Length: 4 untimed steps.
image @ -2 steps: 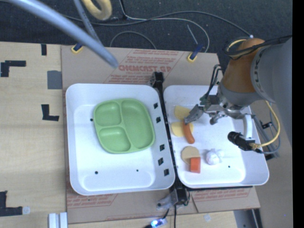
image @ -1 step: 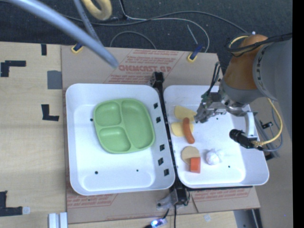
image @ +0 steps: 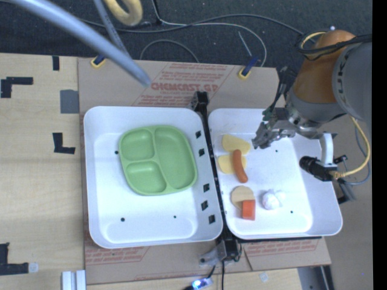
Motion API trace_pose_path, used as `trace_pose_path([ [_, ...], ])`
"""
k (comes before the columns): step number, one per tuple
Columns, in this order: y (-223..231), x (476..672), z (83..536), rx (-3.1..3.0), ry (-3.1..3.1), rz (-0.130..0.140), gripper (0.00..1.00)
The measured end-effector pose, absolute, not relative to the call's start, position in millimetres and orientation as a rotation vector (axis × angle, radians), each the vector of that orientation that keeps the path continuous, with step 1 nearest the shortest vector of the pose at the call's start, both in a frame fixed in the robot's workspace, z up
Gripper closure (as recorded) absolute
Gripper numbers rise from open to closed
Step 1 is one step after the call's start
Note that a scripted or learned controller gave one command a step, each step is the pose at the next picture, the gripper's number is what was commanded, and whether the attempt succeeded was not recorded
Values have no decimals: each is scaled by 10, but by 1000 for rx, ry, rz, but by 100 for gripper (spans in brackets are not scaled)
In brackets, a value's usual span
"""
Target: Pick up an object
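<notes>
Jaws state: cannot tell, too dark and small. Two-finger gripper hangs over right white bin, near pale yellow food piece w/ orange-red sausage-shaped piece just below. Green divided plastic tray lies in left bin.

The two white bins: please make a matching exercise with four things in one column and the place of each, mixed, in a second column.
Things:
1. green divided plate
2. orange sausage
3. small white ball
4. gripper

Places:
A. above the right bin's upper part
B. right bin, lower part, right of the red-orange block
C. left bin, middle
D. right bin, lying between two yellow pieces

Pairs: 1-C, 2-D, 3-B, 4-A
</notes>
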<state>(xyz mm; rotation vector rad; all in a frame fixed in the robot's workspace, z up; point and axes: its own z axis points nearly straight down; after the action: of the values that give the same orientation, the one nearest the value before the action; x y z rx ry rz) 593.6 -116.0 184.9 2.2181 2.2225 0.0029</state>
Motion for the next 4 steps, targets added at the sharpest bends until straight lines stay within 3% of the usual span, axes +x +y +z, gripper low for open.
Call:
trace_pose_path([
  [2, -1131, 5958, 2889, 2217, 2221, 3, 100],
  [4, -58, 5716, 2716, 2217, 2230, -2, 100],
])
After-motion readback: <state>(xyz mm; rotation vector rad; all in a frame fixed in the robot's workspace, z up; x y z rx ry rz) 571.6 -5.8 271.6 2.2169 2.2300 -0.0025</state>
